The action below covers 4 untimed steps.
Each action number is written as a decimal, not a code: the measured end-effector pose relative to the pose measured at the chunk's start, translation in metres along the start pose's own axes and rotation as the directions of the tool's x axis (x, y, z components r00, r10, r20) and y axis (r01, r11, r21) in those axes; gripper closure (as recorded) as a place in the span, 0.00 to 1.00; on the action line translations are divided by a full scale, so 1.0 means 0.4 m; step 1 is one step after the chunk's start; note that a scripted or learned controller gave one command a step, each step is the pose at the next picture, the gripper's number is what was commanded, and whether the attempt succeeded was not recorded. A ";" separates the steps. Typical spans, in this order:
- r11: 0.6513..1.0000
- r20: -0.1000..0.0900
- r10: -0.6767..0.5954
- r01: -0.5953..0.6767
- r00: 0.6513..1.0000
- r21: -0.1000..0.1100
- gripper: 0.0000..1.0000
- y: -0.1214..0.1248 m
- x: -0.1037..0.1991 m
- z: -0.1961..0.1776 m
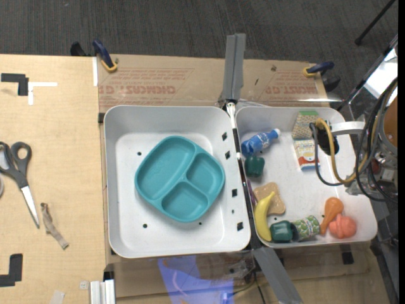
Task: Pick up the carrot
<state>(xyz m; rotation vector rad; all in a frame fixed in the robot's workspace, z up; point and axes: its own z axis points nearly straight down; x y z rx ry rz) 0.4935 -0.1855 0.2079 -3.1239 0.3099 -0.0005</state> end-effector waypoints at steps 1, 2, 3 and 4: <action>1.000 -0.001 -0.003 0.003 1.000 0.004 1.00 -0.007 0.003 -0.023; 1.000 -0.002 -0.005 0.005 1.000 0.008 1.00 -0.014 0.007 -0.047; 1.000 0.002 0.001 -0.001 1.000 0.002 1.00 0.036 0.015 0.055; 1.000 0.001 -0.002 0.002 1.000 0.006 1.00 0.026 0.018 0.031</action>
